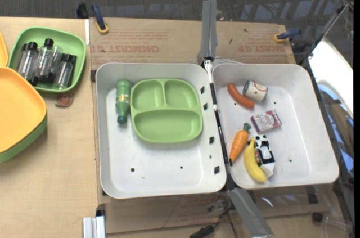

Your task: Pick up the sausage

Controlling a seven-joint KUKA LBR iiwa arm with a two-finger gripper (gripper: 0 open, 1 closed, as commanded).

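- Toward the right bin's (304,76) far-left corner we find the sausage (241,95), slanting diagonally, just beside a can (255,90).
- Claw approaches from its right; grip state we cannot tell.

I see the sausage (241,95) lying flat on the floor of the right bin (301,135), in its upper-left part, near the wall shared with the other bin. It is a short, smooth, red-orange link with rounded ends, slightly curved, set on a slant from upper left to lower right. Its lower end lies just beside a small can (255,90).
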